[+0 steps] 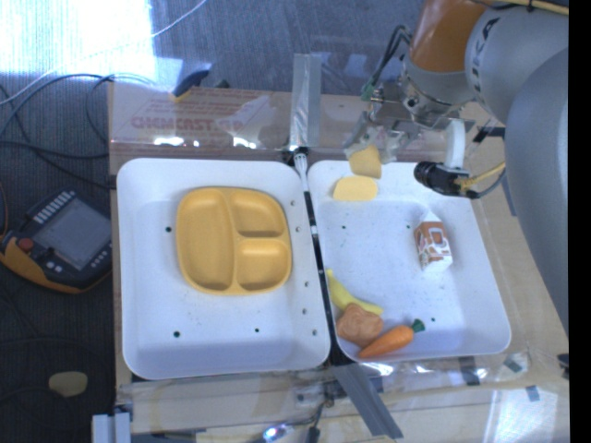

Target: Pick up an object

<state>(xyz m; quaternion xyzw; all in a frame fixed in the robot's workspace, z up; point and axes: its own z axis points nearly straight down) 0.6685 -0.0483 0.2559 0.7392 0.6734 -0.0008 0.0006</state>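
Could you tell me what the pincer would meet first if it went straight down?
Probably the yellow cheese wedge just beneath the pincer, at the right bin's far edge; depth is unclear.

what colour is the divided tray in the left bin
Yellow, a mustard shade; the divided tray shows clearly in the camera view, lying in the left bin.

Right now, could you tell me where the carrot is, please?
The carrot lies in the right bin, at its near edge toward the camera, just right of the brown nugget-like piece and the banana.
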